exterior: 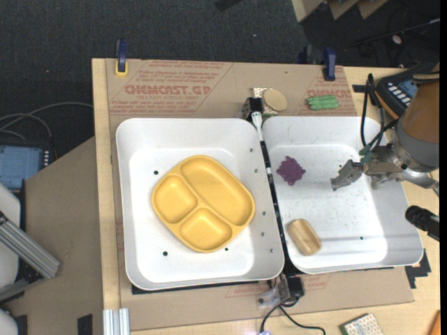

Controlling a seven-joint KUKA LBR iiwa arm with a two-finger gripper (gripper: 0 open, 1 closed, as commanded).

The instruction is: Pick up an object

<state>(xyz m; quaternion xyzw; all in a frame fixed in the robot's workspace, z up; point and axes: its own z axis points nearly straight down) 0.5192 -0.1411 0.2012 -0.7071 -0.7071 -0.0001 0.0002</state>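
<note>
The gripper (347, 175) hangs over the right bin (394, 246), reaching in from the right; its fingers (341, 180) look spread and pinch nothing, though they are small in the view. Two things lie loose on that bin's floor as candidates for picking: a purple object (290, 170) to the left of the fingers at about their level, and a tan object (304, 236) below and to their left, near the bin's front. Both sit apart from the fingers, so no grasp seems under way yet. Farther left, the left bin (133, 187) holds a yellow divided tray (202, 202). The bins rest on a brown board (174, 89) clamped at its far edge to the bench (77, 187); a green item (322, 103) lies on the board beyond the fingers. Dark carpet (105, 12) surrounds the bench.
</note>
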